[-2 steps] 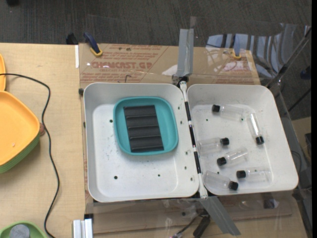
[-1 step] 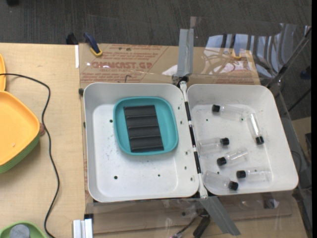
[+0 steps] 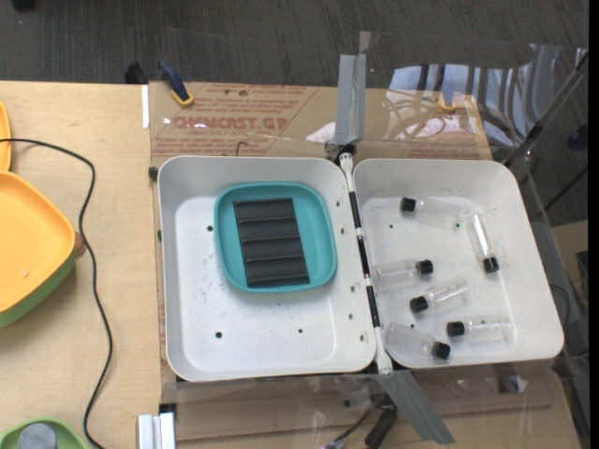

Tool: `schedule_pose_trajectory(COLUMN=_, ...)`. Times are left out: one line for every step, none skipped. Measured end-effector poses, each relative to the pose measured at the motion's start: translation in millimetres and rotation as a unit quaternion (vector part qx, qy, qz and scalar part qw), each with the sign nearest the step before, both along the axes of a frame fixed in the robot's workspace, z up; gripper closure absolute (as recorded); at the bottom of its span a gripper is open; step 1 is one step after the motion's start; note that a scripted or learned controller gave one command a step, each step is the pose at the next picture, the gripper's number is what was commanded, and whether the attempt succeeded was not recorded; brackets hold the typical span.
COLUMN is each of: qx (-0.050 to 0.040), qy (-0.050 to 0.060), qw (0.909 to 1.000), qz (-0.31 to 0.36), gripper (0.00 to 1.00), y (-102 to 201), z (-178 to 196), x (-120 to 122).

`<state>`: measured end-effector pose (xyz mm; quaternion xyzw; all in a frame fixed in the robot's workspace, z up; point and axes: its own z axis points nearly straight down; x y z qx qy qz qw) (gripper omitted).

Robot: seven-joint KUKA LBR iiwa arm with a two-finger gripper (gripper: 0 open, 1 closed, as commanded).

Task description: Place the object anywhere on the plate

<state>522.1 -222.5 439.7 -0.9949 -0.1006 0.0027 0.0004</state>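
Overhead, two shallow white bins sit side by side on the surface. The left bin [image 3: 187, 335] carries a teal plate [image 3: 275, 237], a rounded rectangle set toward the bin's far edge, with a dark ribbed insert [image 3: 271, 242] filling its middle. The right bin [image 3: 533, 251] holds the things to be moved: several clear vials with black caps, lying on their sides and scattered. One vial [image 3: 426, 206] lies near the bin's far left corner, one [image 3: 482, 241] along the right edge, one [image 3: 402, 270] near the left wall, one [image 3: 438, 297] in the middle, and two [image 3: 479, 328] [image 3: 416, 341] by the near edge. The clear bodies blend into the white floor, so the exact count is uncertain; six seems likely.

The hand is not seen, so its state cannot be told. No vial is on the plate yet.

Each vial looks light, stiff and smooth, probably plastic or glass, so it may roll or slip out of a pinch. A fair grasp would be across the middle of the body, fingers square to its long axis. The middle vial lies well apart from the walls and looks the easiest to reach.
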Motion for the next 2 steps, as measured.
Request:
schedule_pose_trajectory(qx=-0.0002, qy=0.000, qw=1.0000, qz=0.001, gripper=0.00, y=0.2, z=0.0, x=6.4)
schedule_pose_trajectory(qx=-0.0005, qy=0.000, qw=1.0000, qz=0.001, gripper=0.00, y=0.4, z=0.2, x=11.5)
